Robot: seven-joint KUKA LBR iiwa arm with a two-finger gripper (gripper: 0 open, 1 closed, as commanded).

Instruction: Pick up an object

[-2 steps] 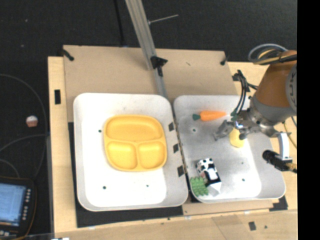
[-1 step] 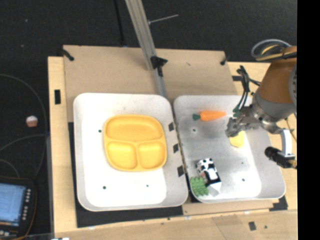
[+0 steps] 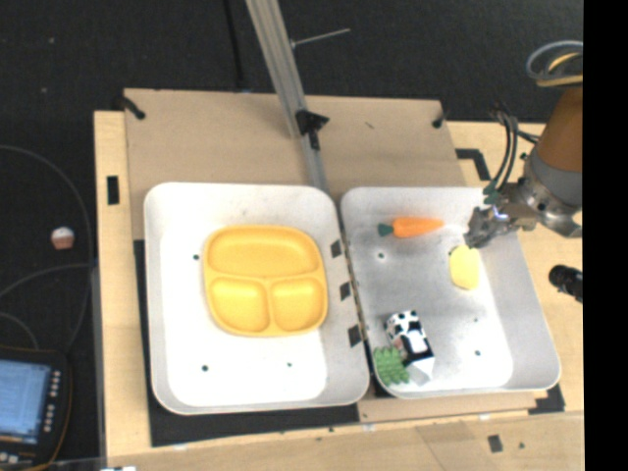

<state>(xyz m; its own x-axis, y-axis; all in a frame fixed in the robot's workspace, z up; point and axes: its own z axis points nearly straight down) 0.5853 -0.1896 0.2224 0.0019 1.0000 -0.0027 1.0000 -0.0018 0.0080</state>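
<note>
Green leafy toy (image 3: 391,366) and a black-and-white block-like toy (image 3: 410,337) lie touching each other at the near left corner of the right bin (image 3: 535,361). Beyond them in the left bin (image 3: 167,361), a yellow divided plate (image 3: 263,279) sits about mid-floor, tilted slightly.

Farther back in the right bin, a pale yellow lemon-shaped piece (image 3: 464,268) lies toward the right edge. An orange carrot (image 3: 417,228) lies along the far edge, its green stalk end pointing left.

The gripper (image 3: 483,229) hangs at the far right of that bin, between the carrot's tip and the lemon-shaped piece and just beside both. Whether it is open or closed cannot be told from this slant, and nothing can be seen held in it.

By my reading the pick is not yet made: every object rests on a bin floor. The gripper is placed near two candidates, so choosing, closing and lifting all remain.
</note>
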